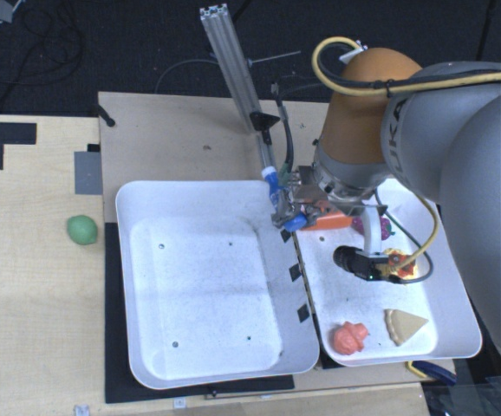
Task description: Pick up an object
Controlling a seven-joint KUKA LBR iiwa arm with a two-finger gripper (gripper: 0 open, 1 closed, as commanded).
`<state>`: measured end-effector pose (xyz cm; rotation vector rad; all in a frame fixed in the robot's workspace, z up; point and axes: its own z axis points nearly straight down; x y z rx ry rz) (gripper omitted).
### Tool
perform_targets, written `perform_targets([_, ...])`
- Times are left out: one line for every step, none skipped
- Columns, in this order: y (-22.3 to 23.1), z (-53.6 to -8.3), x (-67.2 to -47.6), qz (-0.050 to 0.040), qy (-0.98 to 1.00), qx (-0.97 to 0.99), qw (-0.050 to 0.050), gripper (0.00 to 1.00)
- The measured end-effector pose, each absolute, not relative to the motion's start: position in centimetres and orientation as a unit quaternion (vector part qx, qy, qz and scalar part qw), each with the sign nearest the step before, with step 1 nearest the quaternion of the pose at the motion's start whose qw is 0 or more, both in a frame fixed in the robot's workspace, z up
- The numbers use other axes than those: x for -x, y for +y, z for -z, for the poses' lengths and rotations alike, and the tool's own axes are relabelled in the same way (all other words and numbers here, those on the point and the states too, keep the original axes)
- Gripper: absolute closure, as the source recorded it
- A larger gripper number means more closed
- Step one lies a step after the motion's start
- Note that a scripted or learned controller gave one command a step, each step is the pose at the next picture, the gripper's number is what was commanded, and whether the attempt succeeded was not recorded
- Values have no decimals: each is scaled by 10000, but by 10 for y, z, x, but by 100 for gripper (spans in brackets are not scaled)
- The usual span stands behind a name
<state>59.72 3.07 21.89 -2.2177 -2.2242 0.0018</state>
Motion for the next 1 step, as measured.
perform_targets([75, -216, -609, -3, -7080, 7062, 2, 100])
